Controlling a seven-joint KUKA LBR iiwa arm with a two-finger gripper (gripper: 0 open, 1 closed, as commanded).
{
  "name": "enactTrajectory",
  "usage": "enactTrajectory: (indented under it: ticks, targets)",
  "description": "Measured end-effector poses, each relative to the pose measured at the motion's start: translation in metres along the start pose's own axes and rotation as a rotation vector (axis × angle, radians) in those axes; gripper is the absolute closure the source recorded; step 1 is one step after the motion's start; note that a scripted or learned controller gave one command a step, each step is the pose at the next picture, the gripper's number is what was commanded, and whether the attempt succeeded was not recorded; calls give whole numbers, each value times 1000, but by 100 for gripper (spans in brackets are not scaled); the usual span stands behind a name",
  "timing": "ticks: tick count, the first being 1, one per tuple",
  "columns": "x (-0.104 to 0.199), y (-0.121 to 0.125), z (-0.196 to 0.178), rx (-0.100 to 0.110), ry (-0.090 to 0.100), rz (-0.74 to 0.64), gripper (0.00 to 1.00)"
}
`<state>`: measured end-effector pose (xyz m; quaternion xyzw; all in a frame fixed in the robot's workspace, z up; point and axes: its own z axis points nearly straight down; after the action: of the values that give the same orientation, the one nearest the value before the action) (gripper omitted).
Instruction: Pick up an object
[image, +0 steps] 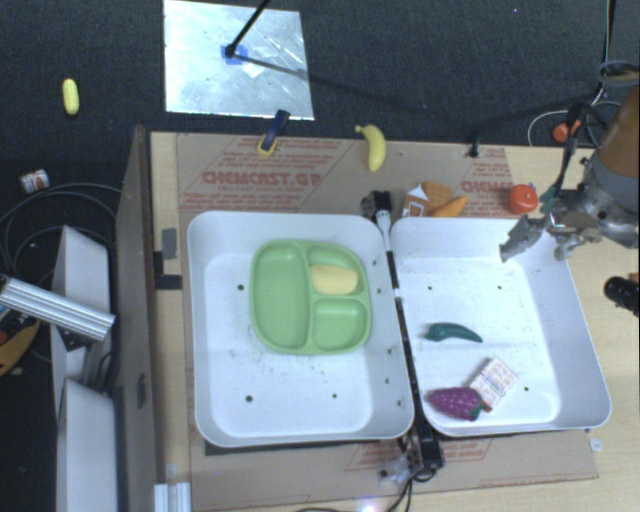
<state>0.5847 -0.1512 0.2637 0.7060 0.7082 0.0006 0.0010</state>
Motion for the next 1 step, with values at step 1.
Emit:
enactTrajectory:
  ticks: [1]
  targets:
    - [-8, 3, 144, 14, 3, 3, 0]
